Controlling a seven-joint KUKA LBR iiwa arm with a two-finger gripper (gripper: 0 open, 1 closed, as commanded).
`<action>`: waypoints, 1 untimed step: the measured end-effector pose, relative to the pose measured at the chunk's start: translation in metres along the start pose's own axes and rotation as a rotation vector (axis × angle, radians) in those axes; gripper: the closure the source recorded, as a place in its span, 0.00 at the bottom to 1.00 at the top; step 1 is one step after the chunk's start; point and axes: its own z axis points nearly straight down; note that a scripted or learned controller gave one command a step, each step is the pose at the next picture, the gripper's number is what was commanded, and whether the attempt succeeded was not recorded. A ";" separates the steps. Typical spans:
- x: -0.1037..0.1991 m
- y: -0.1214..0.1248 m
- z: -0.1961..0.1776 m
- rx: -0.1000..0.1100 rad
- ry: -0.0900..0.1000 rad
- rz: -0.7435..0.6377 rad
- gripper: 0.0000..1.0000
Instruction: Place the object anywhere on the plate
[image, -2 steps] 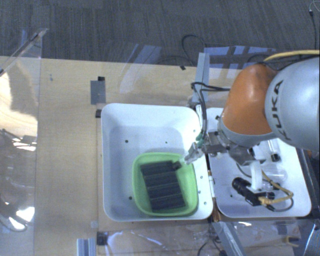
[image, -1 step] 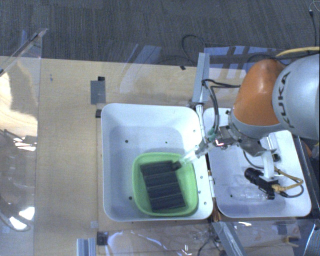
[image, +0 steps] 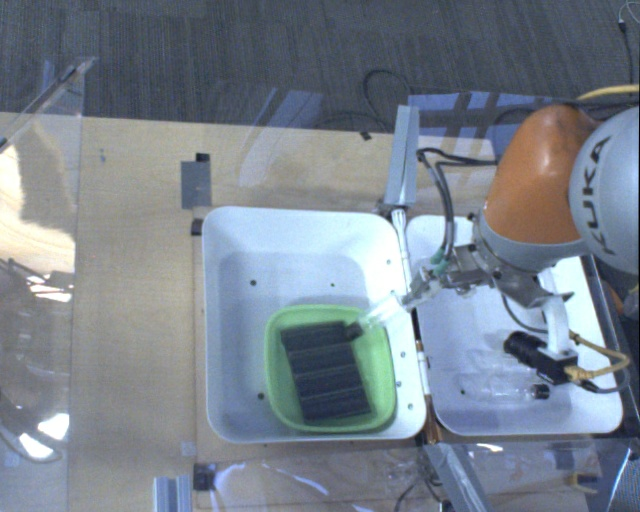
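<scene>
Camera view: a dark ribbed object (image: 325, 372) is seen lying on the green plate (image: 275, 345) in the left bin (image: 225, 300) — the gripper (image: 375, 316) is positioned over the plate's upper-right rim.

Bright, even light falls from above across the whole scene. The two white bins (image: 300, 250) are the brightest areas, nearly washed out on their flat floors, with soft grey shading along their inner walls. A strong patch of glare sits on the wooden desk (image: 120, 300) at the far left, and pale streaky reflections cross its far edge and near left corner, as if from clear sheeting. The green plate (image: 280, 340) casts a faint shadow on the bin floor. The orange band of the arm (image: 540, 180) shows a soft highlight. Detail is slightly soft and grainy throughout, the dark floor beyond looking noisy
</scene>
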 end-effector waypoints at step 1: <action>0.046 0.017 0.043 0.005 0.001 0.038 0.00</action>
